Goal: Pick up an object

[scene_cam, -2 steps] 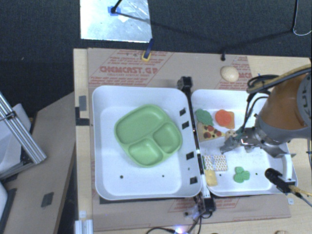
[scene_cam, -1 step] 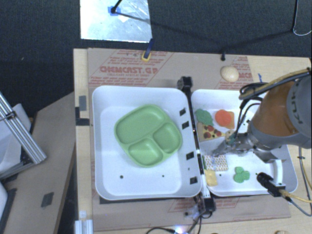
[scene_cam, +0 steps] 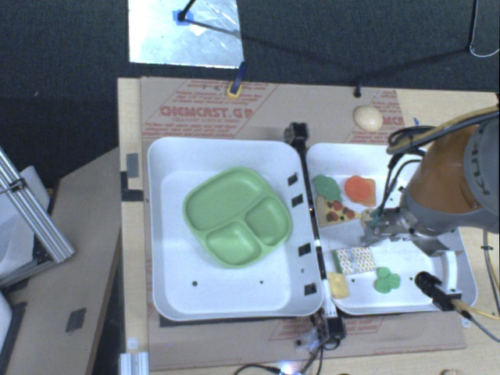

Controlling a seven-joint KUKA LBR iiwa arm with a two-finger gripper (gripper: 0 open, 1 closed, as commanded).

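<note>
Bench, two shallow white bins side by side on a brown printed board. Left bin: holds one pale green divided plate with three compartments, lying flat near the bin's middle, turned at an angle to the bin walls. Black divider strip runs between the two bins, with small black clips along it. Right bin, contents from its left side: a green leafy piece near the upper left corner; below it a slice-shaped item with red spots; a small yellow piece at the lower left corner, close to the divider; a checkered white pouch just above and right of the yellow piece; an orange-red rounded item beside the leafy piece; a small green floret-shaped item toward the bin's lower edge, just right of the pouch. Gripper: low over the middle of the right bin, between the spotted slice and the pouch; whether it is spread or closed cannot be told at this size, and nothing is seen held. Arm: grey and orange, entering from the right, covering the bin's right portion. Outside the bins: a beige egg-like ball on the board above the right bin.
</note>
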